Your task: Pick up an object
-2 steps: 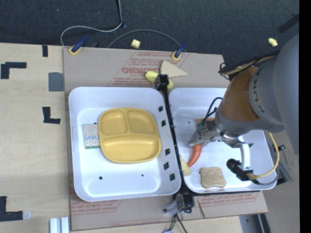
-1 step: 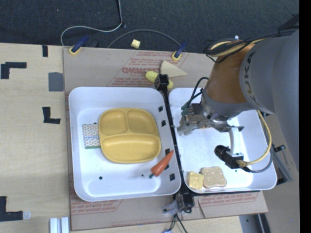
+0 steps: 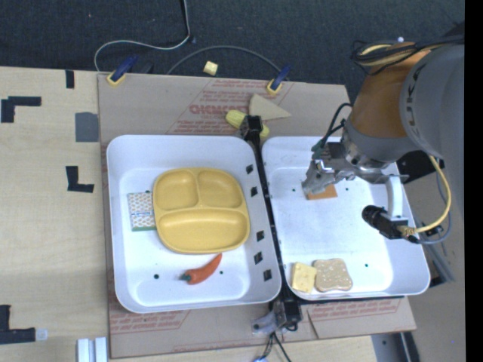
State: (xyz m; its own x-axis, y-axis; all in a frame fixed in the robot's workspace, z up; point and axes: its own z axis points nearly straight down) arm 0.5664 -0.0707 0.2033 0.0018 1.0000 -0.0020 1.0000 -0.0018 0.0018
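Observation:
My gripper (image 3: 320,181) hangs low over the upper middle of the right bin (image 3: 343,236), right above a small orange block (image 3: 323,192) that peeks out under its fingertips. Whether the block sits between the fingers is hidden by the gripper body. At the right bin's front edge lie a pale yellow cheese piece (image 3: 303,277) and a tan cookie-like slice (image 3: 332,275). The left bin (image 3: 121,202) holds a yellow divided plate (image 3: 201,209), a patterned sponge (image 3: 140,210) to its left and a red chili pepper (image 3: 202,270) in front of it.
The grey arm with its orange band (image 3: 385,104) fills the upper right and leans over the right bin's far edge. A black cable loop (image 3: 389,223) hangs over that bin's right side. Yellow clamps and a cardboard wedge (image 3: 266,108) sit behind the bins.

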